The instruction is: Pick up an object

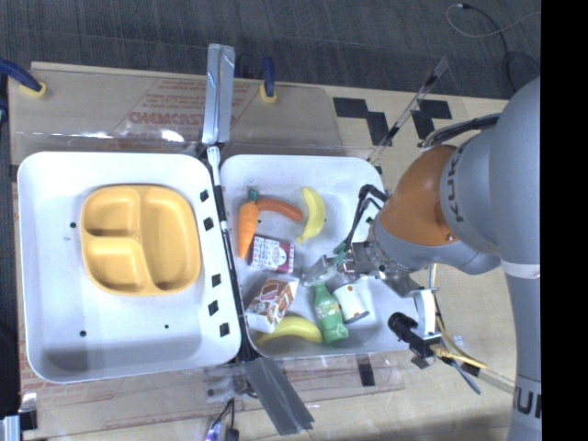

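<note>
The arm [459, 209] is reached in from the right and lowered over the right-hand bin [276, 168], with the hand [344, 263] set down among the clutter at that bin's right side. Whether anything is gripped cannot be told, since the hand's working end is masked by the wrist and the things around it.

The pickable things are all found in this bin: a carrot [247, 228] and a yellow banana [315, 211] toward the far side, a small dark carton [272, 253] in the middle, a second carton [273, 303] and another banana [292, 329] near the front wall, and a green bottle [328, 314] beside a white can [352, 303], both just beside the hand. The left bin [37, 246] is occupied by a yellow divided plate [141, 239].

The step in hand is judged to be the descent onto a target, most likely the can or the bottle. A firm closing on one item is called for next, then a straight lift clear of its neighbours.
</note>
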You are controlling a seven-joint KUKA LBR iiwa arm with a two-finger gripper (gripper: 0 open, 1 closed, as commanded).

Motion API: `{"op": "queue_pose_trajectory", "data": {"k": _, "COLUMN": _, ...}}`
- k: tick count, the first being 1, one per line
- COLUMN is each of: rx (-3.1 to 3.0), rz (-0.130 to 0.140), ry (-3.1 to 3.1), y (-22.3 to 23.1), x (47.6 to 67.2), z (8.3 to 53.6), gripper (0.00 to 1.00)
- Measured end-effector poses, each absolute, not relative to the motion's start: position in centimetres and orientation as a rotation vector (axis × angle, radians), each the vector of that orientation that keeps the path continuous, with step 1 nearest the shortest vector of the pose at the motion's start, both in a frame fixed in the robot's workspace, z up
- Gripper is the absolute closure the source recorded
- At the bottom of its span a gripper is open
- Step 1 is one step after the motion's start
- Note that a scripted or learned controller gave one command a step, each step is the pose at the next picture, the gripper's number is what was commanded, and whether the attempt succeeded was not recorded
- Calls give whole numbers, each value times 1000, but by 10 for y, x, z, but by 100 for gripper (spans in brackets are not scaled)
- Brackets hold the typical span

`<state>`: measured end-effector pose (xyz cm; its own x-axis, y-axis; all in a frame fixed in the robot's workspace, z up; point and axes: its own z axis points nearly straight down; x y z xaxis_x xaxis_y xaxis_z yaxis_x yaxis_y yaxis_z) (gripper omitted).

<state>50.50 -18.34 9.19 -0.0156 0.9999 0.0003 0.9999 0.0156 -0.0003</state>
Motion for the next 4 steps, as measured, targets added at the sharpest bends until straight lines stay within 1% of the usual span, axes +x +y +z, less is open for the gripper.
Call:
{"op": "queue_pose_trajectory", "data": {"k": 1, "rx": -2079, "rz": 0, "ry": -2354, "y": -178, "x": 575, "z": 155, "gripper": 0}}
{"op": "queue_pose_trajectory", "data": {"k": 2, "rx": -2080, "rz": -6, "ry": -2363, "y": -169, "x": 574, "z": 97, "gripper": 0}}
{"op": "queue_pose_trajectory", "data": {"k": 3, "rx": -2107, "rz": 1, "ry": -2329, "y": -181, "x": 636, "z": 92, "gripper": 0}}
{"op": "queue_pose_trajectory", "data": {"k": 4, "rx": -2096, "rz": 1, "ry": -2338, "y": -179, "x": 637, "z": 103, "gripper": 100}}
